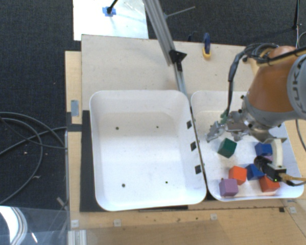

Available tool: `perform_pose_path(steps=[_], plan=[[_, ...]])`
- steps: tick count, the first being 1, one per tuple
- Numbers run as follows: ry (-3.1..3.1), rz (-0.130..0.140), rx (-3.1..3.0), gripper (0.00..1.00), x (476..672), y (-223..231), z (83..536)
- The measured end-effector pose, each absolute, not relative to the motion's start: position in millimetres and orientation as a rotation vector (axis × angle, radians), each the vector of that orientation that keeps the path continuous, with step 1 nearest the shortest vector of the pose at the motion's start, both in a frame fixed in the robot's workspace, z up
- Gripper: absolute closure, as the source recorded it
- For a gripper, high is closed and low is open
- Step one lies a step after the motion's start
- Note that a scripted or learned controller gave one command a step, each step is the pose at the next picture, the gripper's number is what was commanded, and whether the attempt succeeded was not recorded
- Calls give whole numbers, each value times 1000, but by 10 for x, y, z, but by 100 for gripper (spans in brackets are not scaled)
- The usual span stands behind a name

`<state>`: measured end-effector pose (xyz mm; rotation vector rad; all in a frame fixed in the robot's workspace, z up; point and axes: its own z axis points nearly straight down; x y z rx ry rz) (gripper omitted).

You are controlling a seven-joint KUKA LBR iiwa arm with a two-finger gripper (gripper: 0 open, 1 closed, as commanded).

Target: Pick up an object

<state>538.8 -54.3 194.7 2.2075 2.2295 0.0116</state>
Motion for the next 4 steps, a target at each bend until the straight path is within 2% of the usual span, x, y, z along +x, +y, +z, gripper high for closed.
perform_pose_path(steps=[1,2,3,4], plan=[[2218,9,2210,0,5667,-878,2857],[2224,-7,2225,0,5428,-1147,1343],[2222,11,2209,0,5480,-994,2184],[2228,-5,2224,0,5160,-851,1092]])
